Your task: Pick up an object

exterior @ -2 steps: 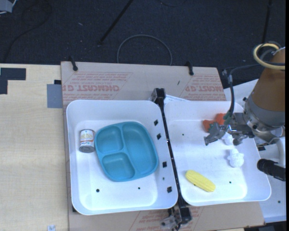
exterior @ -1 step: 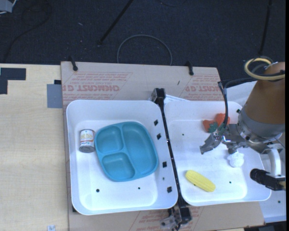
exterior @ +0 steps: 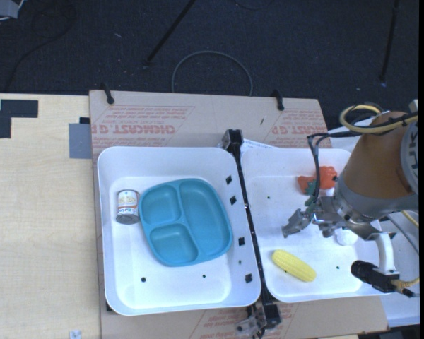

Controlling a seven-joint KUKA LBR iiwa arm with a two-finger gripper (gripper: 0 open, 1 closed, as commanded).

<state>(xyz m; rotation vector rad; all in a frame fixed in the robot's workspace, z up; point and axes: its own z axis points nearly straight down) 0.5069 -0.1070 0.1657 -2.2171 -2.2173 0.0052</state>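
Camera view: the claw (exterior: 295,226) is seen low in the right bin (exterior: 268,274), and whether it is apart or together cannot be told. Just below and beside it lies the corn cob (exterior: 294,266), yellow, stubby and tapered. It is judged light, stiff and somewhat slick; a hold across its middle is advised, since it may roll.

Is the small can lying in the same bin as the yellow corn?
No, the small can is in the left bin beside the blue plate, while the yellow corn lies in the right bin.
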